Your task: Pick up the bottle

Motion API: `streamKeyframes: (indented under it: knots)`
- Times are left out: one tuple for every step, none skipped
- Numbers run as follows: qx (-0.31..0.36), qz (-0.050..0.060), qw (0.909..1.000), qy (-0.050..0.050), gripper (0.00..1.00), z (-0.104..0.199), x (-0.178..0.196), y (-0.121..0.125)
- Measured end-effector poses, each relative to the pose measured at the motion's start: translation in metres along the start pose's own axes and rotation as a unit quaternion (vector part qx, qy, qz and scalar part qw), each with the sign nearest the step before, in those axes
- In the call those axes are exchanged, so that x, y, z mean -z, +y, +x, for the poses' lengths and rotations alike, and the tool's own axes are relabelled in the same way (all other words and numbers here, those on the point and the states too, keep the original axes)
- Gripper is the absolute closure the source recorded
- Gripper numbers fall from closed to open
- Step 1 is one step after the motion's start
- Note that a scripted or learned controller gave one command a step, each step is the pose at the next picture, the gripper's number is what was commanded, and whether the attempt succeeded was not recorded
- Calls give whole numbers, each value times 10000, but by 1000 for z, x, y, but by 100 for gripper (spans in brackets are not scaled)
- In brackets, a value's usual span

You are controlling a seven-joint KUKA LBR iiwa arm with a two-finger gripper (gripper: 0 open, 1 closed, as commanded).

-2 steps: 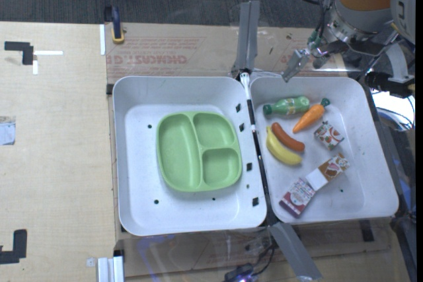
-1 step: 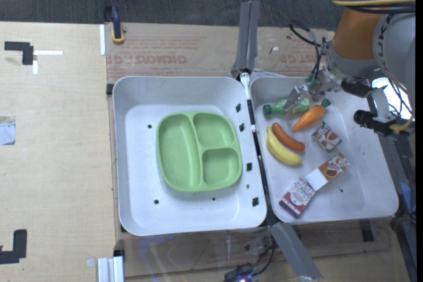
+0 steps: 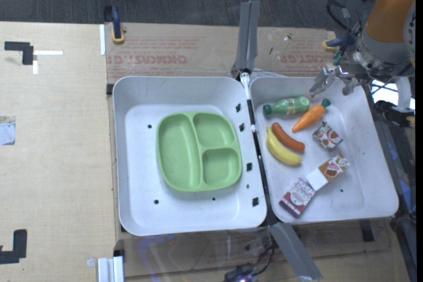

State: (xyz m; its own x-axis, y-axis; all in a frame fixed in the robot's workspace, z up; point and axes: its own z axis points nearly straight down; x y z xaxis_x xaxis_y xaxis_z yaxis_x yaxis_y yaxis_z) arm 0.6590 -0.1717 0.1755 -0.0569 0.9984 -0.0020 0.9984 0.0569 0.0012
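Near the right white bin's far corner, the grey two-finger gripper hangs with fingers spread, holding nothing. Just below it lies the small green plastic bottle, beside an orange toy carrot.

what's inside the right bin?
Right bin holds the green bottle, carrot, hot dog, banana and three small packets. Anything beneath them is covered.

The arm shows an orange band at the upper right, with a grey metal wrist section below it. Black and yellowish cables loop around the top of the band (others trail down beside it). The gripper is small, grey and metallic.
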Motion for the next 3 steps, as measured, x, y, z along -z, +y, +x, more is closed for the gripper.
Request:
streamKeyframes:
  knots:
    - [-530,-92,9986,-18,0,41,-62,7]
    - [-529,-89,9986,-17,0,41,-63,7]
    - [-529,-88,9986,-17,0,41,-63,7]
